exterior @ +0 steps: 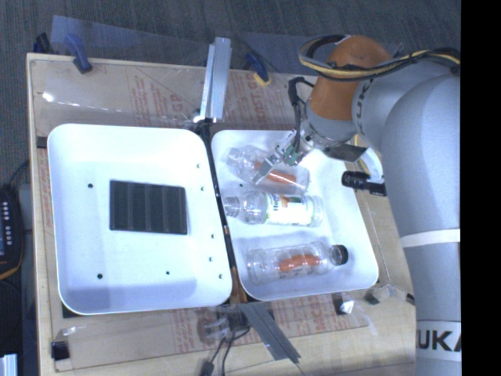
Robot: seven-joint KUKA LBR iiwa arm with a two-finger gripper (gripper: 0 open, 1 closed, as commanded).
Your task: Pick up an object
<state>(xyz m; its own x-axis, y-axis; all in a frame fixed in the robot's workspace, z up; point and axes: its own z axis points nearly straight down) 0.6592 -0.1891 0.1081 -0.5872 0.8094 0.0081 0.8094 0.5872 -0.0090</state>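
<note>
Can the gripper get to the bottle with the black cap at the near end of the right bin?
Probably yes. The gripper is over the far bottle in the right bin, and the black-capped bottle lies uncovered with nothing above it. The middle bottle lies between, low and flat.

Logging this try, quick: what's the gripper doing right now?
Gripper: down among the bottles in the right bin; open or shut cannot be told.
</note>
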